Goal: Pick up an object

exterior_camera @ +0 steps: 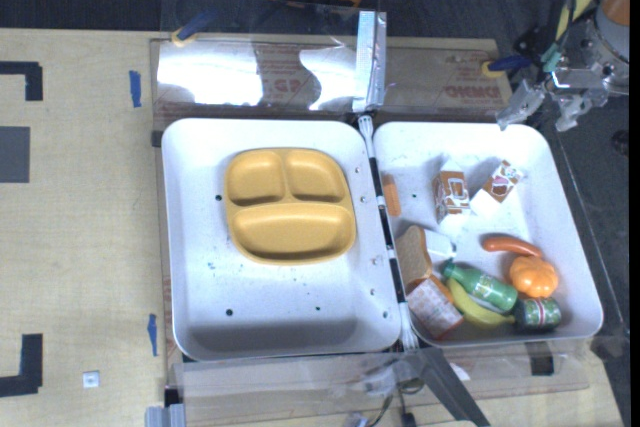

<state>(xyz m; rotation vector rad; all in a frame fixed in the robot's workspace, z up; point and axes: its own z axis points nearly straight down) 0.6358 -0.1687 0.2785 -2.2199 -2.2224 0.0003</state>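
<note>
Objects for picking sit in the right bin (575, 205): two small cartons (452, 193) near its far side, a sausage (510, 244), an orange (532, 277), a green bottle (482, 284), a banana (476, 307) and a can (537, 315) bunched at its near right corner. The left bin (190, 215) holds a yellow divided tray (290, 205), with bare floor around it. The gripper (545, 107) hangs above the right bin's far right corner, fingers spread, grasping nothing.
</note>
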